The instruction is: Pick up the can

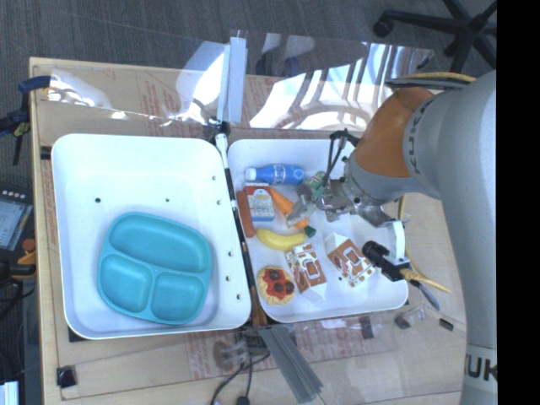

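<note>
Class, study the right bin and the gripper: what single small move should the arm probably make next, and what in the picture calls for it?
Probably lift slightly and re-aim: the gripper sits low among the carrot, banana and blue bottle, and I cannot make out a can between its fingers.

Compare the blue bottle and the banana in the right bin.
The blue bottle is blue with a white cap end; the banana is yellow. The bottle is straight, the banana curved. The bottle lies near the bin's far wall, the banana around mid-bin. Both lie on their sides, lengthwise across the right bin.

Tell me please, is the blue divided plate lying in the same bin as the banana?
No, the blue divided plate lies in the left bin, the banana in the right bin.
</note>
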Available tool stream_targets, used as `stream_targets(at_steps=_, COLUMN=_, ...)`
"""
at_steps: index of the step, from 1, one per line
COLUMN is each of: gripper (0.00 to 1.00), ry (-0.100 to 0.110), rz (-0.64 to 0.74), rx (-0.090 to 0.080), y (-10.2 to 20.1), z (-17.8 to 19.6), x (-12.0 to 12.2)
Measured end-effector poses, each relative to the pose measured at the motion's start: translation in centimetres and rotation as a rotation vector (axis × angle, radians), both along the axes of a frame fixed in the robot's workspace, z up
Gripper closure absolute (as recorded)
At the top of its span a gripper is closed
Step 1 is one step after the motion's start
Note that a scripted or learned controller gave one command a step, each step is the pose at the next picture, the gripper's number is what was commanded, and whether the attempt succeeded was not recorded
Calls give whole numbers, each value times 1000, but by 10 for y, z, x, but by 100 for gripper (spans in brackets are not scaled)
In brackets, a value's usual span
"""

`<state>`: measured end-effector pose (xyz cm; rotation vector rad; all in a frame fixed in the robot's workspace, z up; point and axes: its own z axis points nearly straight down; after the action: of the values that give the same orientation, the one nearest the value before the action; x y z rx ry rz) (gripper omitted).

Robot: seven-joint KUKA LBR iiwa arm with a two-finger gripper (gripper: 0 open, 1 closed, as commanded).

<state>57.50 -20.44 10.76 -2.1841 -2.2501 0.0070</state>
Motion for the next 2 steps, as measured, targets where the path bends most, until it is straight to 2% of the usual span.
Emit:
stream_targets(at_steps=1, gripper=0, ry=-8, rz=78, rx=0, y=-6, z=6, x=-98)
stream_targets(at_steps=2, gripper=0, ry=-14, rz=77, rx=-3, y=18, z=-13, x=-96)
